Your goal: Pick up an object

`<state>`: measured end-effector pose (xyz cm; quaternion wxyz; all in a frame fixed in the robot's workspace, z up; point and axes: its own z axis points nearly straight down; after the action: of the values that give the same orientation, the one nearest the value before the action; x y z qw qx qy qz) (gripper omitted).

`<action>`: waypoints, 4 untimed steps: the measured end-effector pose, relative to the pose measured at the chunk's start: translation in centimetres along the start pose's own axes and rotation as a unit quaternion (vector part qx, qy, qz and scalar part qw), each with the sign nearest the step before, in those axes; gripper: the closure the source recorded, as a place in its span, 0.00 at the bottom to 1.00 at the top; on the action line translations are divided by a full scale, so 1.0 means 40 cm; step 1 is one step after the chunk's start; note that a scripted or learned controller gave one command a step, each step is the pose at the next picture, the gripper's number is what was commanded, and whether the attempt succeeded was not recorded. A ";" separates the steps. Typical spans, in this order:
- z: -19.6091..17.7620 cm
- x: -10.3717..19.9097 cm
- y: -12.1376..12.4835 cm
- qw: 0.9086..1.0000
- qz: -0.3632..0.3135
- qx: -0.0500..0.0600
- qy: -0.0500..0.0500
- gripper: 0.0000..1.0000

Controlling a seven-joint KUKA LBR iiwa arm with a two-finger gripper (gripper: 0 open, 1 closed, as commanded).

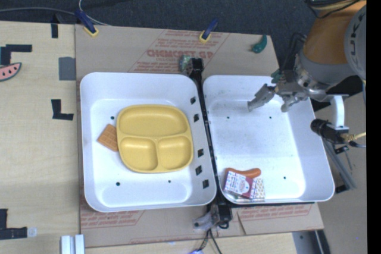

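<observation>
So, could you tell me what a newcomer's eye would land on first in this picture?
Most likely the yellow divided tray in the left bin, with a brown cracker tucked at its left edge. Next, the red and white packet at the near edge of the right bin. The gripper hangs open above that bin's far end, holding nothing.

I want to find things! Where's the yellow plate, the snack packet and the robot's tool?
Yellow plate [155, 137], camera view, on the ridge between its compartments.
Snack packet [244, 184], camera view, on its middle.
Tool [271, 103], camera view, midway between its fingertips.
</observation>
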<state>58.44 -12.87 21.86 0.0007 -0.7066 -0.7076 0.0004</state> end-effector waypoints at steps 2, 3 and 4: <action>0.306 -0.101 -0.091 1.000 0.001 -0.003 -0.002 1.00; 0.283 -0.099 -0.091 1.000 0.001 -0.003 -0.002 1.00; 0.283 -0.099 -0.091 1.000 0.001 -0.003 -0.002 0.00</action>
<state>54.78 -16.85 10.54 -0.0022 -0.7071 -0.7071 -0.0004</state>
